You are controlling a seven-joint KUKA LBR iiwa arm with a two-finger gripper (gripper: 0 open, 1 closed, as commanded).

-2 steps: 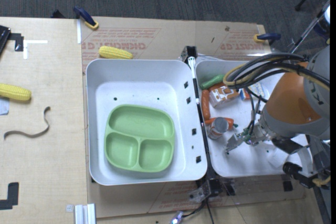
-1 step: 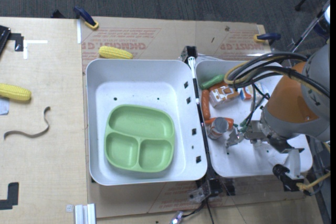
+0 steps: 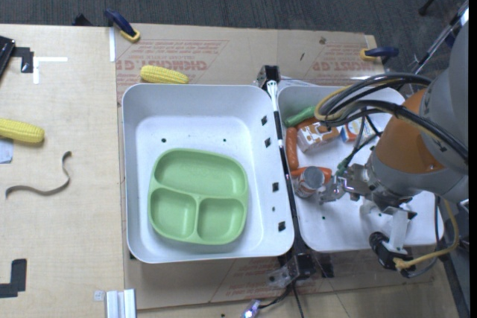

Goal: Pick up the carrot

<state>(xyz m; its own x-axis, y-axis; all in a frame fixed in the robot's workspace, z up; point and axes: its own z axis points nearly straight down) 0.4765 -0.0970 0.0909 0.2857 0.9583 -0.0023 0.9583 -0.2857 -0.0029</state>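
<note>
Carrot not yet lifted; arm low over the right bin.

Nearest, the grey arm's jaws (image 3: 333, 186) are seen low in the right-hand shallow white bin (image 3: 335, 231), beside a small grey-and-red can (image 3: 311, 179); whether they are open or closed cannot be told. The slim orange carrot (image 3: 291, 153) is laid along that bin's left wall, just beyond the can, close beside an orange-and-white packet (image 3: 317, 136). A clean grasp is judged to need the jaws set across the carrot's width, clear of wall and can. One green three-part plastic plate (image 3: 199, 195) is held in the left white bin (image 3: 194, 104). Farther off, two yellow corn cobs (image 3: 164, 74) are counted on the desk (image 3: 59, 234).
</note>
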